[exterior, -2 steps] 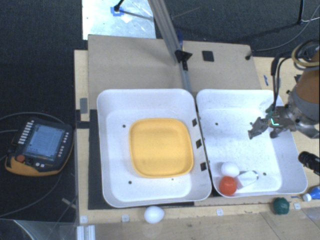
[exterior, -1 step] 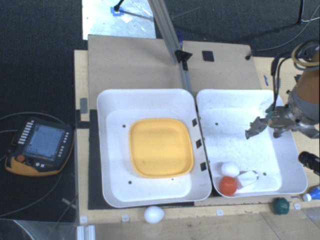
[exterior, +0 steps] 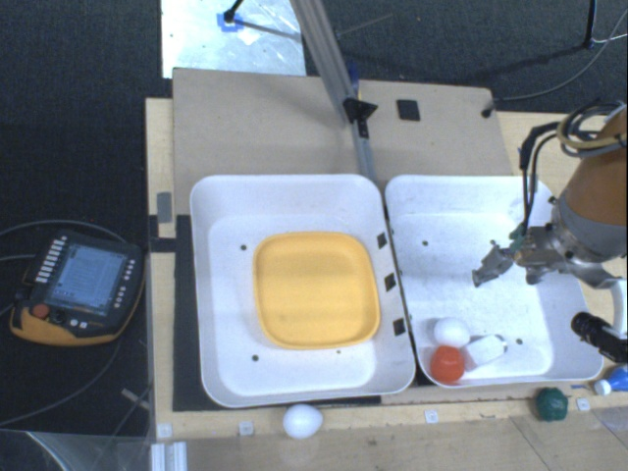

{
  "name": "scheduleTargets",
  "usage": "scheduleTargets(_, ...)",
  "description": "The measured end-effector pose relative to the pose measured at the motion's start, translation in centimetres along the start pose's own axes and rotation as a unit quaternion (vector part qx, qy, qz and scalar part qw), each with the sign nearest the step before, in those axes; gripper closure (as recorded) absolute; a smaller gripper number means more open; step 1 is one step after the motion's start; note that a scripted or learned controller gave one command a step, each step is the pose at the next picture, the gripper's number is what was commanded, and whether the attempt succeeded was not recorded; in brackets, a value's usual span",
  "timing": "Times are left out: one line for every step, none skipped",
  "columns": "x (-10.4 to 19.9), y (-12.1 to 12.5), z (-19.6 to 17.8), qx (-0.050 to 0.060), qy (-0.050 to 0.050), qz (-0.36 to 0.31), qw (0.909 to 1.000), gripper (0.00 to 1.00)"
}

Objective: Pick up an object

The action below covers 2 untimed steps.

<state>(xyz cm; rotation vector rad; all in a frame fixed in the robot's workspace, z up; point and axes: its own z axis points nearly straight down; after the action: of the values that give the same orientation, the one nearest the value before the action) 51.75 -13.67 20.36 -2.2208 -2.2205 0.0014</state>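
Far left on dark carpet: teach pendant (exterior: pixel 77 292), orange-yellow casing, blue-grey screen, cable looping off toward the left edge. Top left: bright reflective patch of floor (exterior: pixel 231 23) with a blue mark on it. Tan bench board (exterior: pixel 294 116) under everything, darker brown sheet on top of it.

Left bin (exterior: pixel 211 263): white, shallow, holding a yellow square plate (exterior: pixel 317 288) lying flat near the middle. White egg-shaped object (exterior: pixel 302 421) outside the bins, on the bench edge just below the left bin's front rim.

Grey pole (exterior: pixel 329 52) slanting down from the top to the seam between the bins, black clamp partway down. Small black square (exterior: pixel 409 110) on the board right of the pole.

Right bin (exterior: pixel 442 214): white, mostly bare floor. In its front corner, a cluster touching one another: white ball (exterior: pixel 450 331), red ball (exterior: pixel 448 363) just below it, white irregular piece (exterior: pixel 486 348) to the right with a dark mark; shape of that piece hard to make out.

Gripper (exterior: pixel 488 271) over the right bin's middle-right, pointing left, well apart from the cluster. Fingers dark and blurred against the bin; can't tell whether apart or together. Nothing seen between them.

Arm (exterior: pixel 594 204) cut off by the right edge, orange band visible, black cables looped above it. Green ball (exterior: pixel 551 404) on the bench below the right bin's front-right corner. Blue item (exterior: pixel 610 385) at the right edge, cropped, unidentifiable
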Motion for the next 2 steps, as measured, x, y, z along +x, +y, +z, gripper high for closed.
scheduleTargets(0.5,0.0,6.0,0.001,0.0,0.0,1.0,0.0)
scheduleTargets(0.6,-0.1,11.2,0.001,0.0,0.0,1.0,0.0)
